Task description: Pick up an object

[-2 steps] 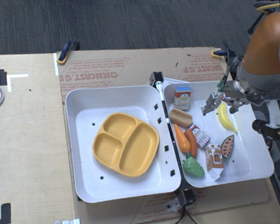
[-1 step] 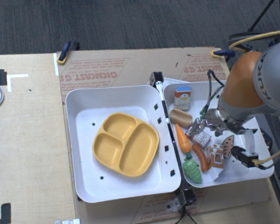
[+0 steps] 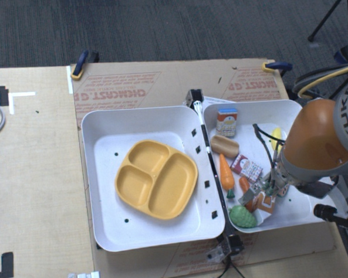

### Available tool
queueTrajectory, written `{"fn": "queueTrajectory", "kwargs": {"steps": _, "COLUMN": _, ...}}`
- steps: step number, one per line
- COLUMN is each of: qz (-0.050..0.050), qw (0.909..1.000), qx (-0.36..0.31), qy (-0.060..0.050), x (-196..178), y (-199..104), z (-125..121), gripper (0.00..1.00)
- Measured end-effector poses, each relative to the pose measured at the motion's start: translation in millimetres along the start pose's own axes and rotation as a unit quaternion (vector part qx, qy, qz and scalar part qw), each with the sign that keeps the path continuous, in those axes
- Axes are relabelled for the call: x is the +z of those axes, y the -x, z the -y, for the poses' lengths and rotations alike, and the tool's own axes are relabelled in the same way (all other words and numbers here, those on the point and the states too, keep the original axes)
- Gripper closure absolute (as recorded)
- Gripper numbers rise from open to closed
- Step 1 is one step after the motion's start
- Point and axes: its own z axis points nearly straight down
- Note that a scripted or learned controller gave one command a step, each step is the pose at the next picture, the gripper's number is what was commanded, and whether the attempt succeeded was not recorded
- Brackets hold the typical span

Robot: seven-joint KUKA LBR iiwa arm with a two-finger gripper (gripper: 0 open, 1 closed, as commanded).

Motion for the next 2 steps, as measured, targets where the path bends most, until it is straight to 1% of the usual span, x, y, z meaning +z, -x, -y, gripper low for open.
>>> {"fn": "queueTrajectory", "kwargs": {"steps": 1, "qz": 0.004, "qw": 1.0000, "qx": 0.001, "qy": 0.006, "x": -12, "y": 2, "z": -5, "gripper": 1.00}}
{"fn": "queueTrajectory", "kwargs": {"steps": 2, "qz": -0.003, "qw": 0.9972, "qx": 0.074, "qy": -0.003, "x": -164, "y": -43, "z": -41, "gripper": 1.00}}
